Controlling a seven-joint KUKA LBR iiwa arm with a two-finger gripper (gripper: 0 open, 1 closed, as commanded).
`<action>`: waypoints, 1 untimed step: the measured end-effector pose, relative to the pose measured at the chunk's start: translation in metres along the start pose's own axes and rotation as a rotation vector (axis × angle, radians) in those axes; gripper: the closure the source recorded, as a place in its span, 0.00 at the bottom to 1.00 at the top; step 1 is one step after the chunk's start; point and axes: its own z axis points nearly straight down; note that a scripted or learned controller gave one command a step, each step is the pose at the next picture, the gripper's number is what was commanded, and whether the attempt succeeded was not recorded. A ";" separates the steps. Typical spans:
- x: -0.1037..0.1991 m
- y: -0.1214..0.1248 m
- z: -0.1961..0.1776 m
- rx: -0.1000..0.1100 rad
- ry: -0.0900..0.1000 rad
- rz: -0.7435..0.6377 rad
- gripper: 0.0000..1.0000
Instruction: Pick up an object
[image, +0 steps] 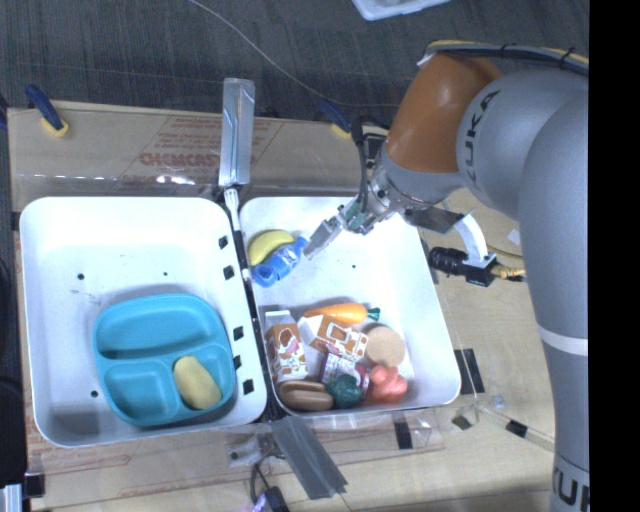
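a pale wooden worktop (500, 330) is lying under two white bins, with a sheet of brown cardboard (150, 150) showing printed red lettering behind them. dark grey carpet-like flooring (120, 45) is running along the top, crossed by a thin cable (250, 40). blue clamps (45, 108) are gripping the cardboard's far edge. a metal bracket (236, 130) is standing between the bins. even light is falling from above.

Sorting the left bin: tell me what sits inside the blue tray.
One yellow potato-like lump lies in the blue tray's lower-right compartment. Whatever is beneath the lump is covered.
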 end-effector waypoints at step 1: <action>0.036 -0.049 0.108 0.014 0.010 0.123 0.00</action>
